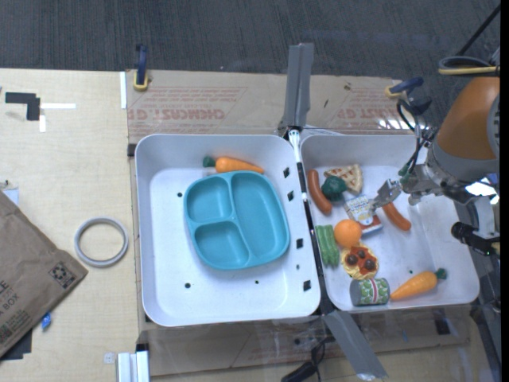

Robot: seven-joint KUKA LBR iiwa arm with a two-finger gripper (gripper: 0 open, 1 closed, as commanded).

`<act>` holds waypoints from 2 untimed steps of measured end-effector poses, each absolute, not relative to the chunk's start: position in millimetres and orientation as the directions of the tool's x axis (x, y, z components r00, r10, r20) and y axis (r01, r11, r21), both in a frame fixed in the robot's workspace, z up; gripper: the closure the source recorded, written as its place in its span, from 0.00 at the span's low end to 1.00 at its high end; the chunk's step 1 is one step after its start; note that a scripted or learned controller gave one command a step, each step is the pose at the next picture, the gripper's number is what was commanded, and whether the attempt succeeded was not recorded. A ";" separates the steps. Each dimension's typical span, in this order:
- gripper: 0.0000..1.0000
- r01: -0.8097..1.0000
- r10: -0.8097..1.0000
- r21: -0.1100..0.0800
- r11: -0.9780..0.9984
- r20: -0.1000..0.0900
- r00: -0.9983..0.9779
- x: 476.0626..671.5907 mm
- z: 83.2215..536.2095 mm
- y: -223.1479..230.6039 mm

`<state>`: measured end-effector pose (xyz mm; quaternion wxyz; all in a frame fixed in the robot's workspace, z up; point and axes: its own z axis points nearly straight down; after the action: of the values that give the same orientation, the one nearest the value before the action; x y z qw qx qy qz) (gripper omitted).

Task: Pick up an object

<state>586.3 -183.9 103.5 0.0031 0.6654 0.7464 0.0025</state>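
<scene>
Camera view: pick not yet done, nothing seen lifted. Gripper (387, 192) low in right bin (457, 281), approx. over the middle, fingers slightly parted, nothing seen between them. Closest candidates: sausage (397, 216) just beside tips, silver packet (360, 209) to their left. Judged at approach stage; closing, grasp and lift all remaining.

Right bin contents: orange (347, 232), pizza slice (345, 175), green bean pod (326, 243), carrot (413, 286) near front wall, small can (370, 291) lying on side, hot dog (319, 191) along left wall. Items crowded, some touching.

Left bin (159, 293): blue divided plate (236, 219), second carrot (235, 165) behind it. Tape roll (101, 239) on bench, well apart.
</scene>
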 end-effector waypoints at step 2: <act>0.00 0.994 0.994 0.005 0.112 0.000 -0.112 586.2 110.0 -185.0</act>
<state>586.2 -185.0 110.0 0.0017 0.6664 0.7455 0.0016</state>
